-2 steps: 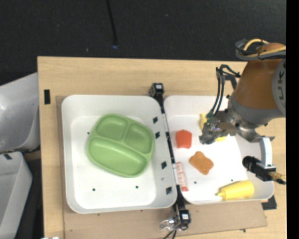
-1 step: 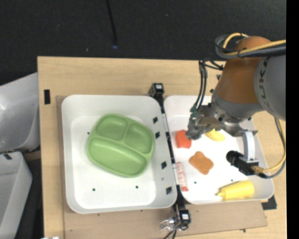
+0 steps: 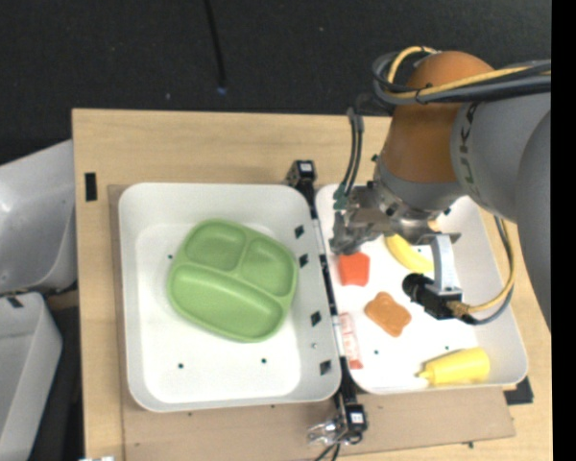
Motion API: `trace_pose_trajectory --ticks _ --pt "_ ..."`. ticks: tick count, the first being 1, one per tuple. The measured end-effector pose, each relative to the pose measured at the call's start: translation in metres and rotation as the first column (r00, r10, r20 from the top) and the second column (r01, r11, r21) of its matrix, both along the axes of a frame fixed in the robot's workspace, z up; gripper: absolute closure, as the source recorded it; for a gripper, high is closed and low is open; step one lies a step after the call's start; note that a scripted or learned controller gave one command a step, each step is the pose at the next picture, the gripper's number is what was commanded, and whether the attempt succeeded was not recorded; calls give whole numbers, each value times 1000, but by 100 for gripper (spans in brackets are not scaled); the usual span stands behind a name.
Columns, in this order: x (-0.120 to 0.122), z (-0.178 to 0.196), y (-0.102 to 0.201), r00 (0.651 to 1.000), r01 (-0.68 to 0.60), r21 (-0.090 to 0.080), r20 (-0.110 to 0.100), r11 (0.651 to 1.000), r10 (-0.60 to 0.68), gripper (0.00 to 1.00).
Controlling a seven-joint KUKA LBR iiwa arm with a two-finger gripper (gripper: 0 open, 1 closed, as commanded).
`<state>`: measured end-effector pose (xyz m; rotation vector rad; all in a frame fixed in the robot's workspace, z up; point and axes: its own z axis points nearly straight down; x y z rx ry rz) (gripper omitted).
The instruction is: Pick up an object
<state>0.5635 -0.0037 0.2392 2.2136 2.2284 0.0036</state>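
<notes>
A pale wooden bench [image 3: 96, 152] sits against a dark floor, and on it two shallow white bins lie side by side, their inner edges almost touching along a strip of black clips.

The left bin [image 3: 144, 353] holds a green divided plate [image 3: 232, 279] – three compartments, lying flat and turned at a slant, roughly in the middle of the bin.

The right bin [image 3: 504, 349] holds the small things. A red-orange block [image 3: 354, 269] lies near the bin's left wall. Just below and to the right of it is a brown piece shaped like a slice of toast [image 3: 388, 313]. A yellow banana [image 3: 404, 251] lies further back, partly covered by the arm's wrist. Near the front right corner a yellow bottle [image 3: 455, 366] lies on its side, well apart from the others. A small red-and-white label sits at the bin's left wall near the front.

The grey arm [image 3: 504, 152] comes in from the right, its orange band [image 3: 432, 113] over the back of the right bin, with cables looping over it. The gripper [image 3: 348, 236] hangs over the back-left part of that bin, just above the red-orange block and beside the banana – whether it touches either cannot be told. A black fitting with a yellow cable lies to the right of the toast piece.
</notes>
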Motion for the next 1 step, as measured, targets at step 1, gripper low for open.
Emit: trace_pose_trajectory --ticks 1 --pt "20 -10 49 1000 0 -1 -1 1000 0 100"
